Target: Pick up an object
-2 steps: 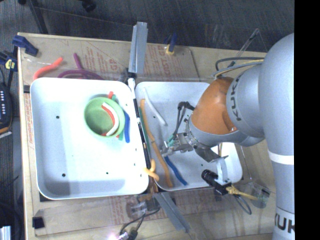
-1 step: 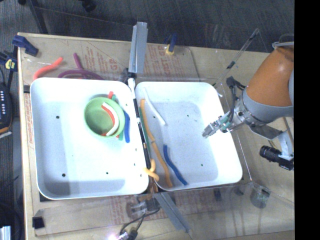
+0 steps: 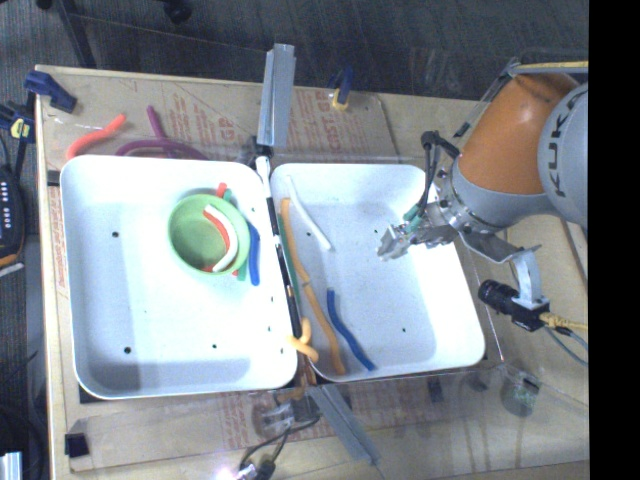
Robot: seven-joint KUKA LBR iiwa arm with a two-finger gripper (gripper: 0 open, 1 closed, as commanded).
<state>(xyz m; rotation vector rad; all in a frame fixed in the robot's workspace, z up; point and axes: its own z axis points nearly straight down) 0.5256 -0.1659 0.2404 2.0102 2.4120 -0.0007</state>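
lying lowest in the right-hand shallow white bin (image 3: 455, 328), near its front wall: curved blue plastic strip (image 3: 347, 333), just beside long tan rubbery strip (image 3: 308, 298) that runs along the bin's left wall and ends at a small yellow-orange piece (image 3: 302, 343) on the rim between the bins. further back in the same bin, thin white stick (image 3: 313, 226), slanted, near the tan strip's upper end. poised over the right side of this bin, two-finger gripper (image 3: 386, 249) on the grey arm with orange band (image 3: 510, 143), tips pointing left and down; cannot tell whether fingers are apart or together, and nothing seen between them. well apart from the strips and the stick.

in the left-hand shallow white bin (image 3: 120, 338): round green plastic bowl (image 3: 205, 233), with curved white and red-orange pieces (image 3: 230, 238) lying across it, short blue strip (image 3: 254, 258) just beside its right edge.

on the bench behind the left bin: orange strip (image 3: 95, 136), purple tube (image 3: 160, 148).
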